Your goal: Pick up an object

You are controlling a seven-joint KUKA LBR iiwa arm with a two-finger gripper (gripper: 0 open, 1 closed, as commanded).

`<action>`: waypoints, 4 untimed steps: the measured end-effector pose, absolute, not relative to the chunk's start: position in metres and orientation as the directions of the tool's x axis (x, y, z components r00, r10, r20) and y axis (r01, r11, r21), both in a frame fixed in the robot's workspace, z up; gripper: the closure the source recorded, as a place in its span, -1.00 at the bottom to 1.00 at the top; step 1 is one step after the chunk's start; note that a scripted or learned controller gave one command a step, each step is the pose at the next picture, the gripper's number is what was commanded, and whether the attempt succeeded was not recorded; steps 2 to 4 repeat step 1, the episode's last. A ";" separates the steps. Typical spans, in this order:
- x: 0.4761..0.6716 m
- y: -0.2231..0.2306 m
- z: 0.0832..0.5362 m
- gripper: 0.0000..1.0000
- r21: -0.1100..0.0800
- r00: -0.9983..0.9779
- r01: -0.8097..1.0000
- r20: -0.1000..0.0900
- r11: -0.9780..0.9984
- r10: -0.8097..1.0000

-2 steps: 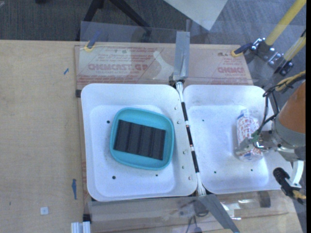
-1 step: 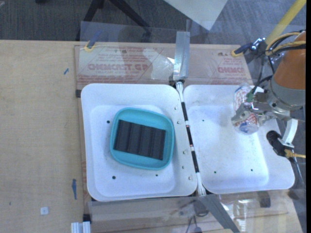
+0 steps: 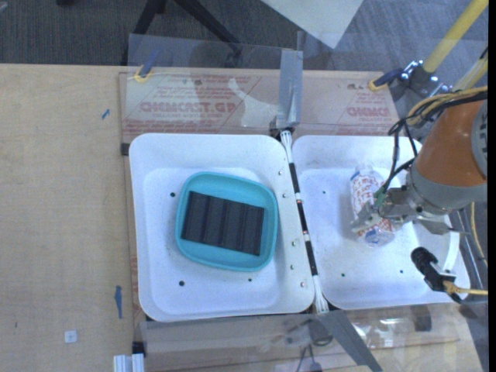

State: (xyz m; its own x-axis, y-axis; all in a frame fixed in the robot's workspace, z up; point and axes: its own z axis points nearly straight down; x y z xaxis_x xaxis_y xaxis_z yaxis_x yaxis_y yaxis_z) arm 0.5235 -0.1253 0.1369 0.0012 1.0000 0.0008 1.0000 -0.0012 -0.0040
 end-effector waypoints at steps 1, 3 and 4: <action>0.602 -0.085 0.170 1.00 -0.081 0.033 0.996 0.000 -0.033 0.999; 0.602 -0.085 0.170 1.00 -0.081 0.033 0.996 0.000 -0.033 0.999; 0.602 -0.085 0.170 1.00 -0.081 0.033 0.996 0.000 -0.033 0.999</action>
